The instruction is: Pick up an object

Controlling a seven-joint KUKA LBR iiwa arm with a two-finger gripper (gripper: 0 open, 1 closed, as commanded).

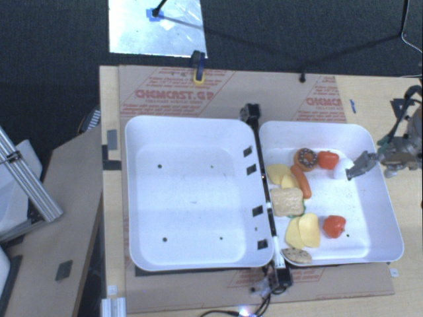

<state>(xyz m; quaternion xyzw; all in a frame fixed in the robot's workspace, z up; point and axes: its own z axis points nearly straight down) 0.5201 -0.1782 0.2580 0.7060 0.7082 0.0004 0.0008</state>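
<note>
Reaching in from the side, my jaws hang just over the outer wall of the right bin point(380, 177), the one with all the toy food in it. I will use that bin as my marker for where things are.

My gripper point(360, 165) looks like a small grey tip. I cannot tell how my jaws stand, because they are too small and blurry. I see nothing in them, so I do not think I have picked anything up yet.

Inside the right bin, most of the food sits along the side next to the left bin point(192, 197). A brown donut point(305, 157) is near the far end, and a red tomato point(328, 159) is just beside it. An orange carrot point(301, 180) lies under the donut. A piece of sandwich point(287, 202) sits in the middle of that side. Two yellow pieces point(303, 231) are near the close end, with a second red piece point(334, 226) just beside them.

The red tomato is the food nearest to my jaws, so I think it is the easy one to try.

The job has barely started. I need to move over a piece of food, go down, grab it and lift it up.
</note>
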